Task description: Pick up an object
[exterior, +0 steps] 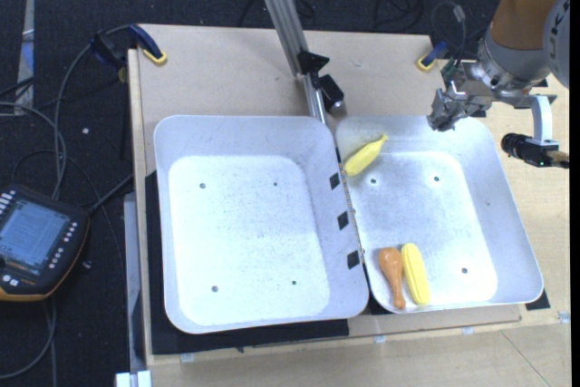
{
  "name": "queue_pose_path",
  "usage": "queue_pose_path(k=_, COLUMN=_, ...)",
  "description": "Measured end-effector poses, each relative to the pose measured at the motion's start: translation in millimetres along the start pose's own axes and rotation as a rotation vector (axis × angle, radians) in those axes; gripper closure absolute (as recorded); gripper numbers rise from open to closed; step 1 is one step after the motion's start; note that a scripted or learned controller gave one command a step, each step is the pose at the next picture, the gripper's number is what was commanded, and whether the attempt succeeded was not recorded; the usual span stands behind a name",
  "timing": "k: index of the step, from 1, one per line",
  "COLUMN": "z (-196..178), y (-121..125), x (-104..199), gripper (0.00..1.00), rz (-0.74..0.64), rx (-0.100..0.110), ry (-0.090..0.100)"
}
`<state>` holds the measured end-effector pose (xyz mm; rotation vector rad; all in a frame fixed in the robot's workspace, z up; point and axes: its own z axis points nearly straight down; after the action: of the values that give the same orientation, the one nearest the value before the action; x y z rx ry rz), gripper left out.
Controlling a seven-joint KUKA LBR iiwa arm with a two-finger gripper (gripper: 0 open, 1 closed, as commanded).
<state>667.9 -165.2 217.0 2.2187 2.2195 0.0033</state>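
In the right bin a yellow banana-shaped piece lies against the far left wall. Near the bin's front edge an orange pear-shaped piece lies beside a yellow corn-like piece, the two touching. My gripper hangs over the bin's far rim, right of the banana piece and well apart from it. Nothing shows between its dark fingers, and their spread is too small to read.
The left bin adjoins the right one along a divider with black clips. A slanted metal pole rises behind the bins. Yellow clamps sit at the bench's far corners. A teach pendant lies off the bench at left.
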Motion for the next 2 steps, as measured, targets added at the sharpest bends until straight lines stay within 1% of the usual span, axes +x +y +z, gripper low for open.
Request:
queue_pose_path(k=1, z=7, y=-13, x=49, gripper=1.00, rz=-0.003, rx=0.004, ry=0.002)
queue_pose_path(k=2, z=3, y=-27, x=90, gripper=1.00, rz=-0.003, rx=0.003, ry=0.002)
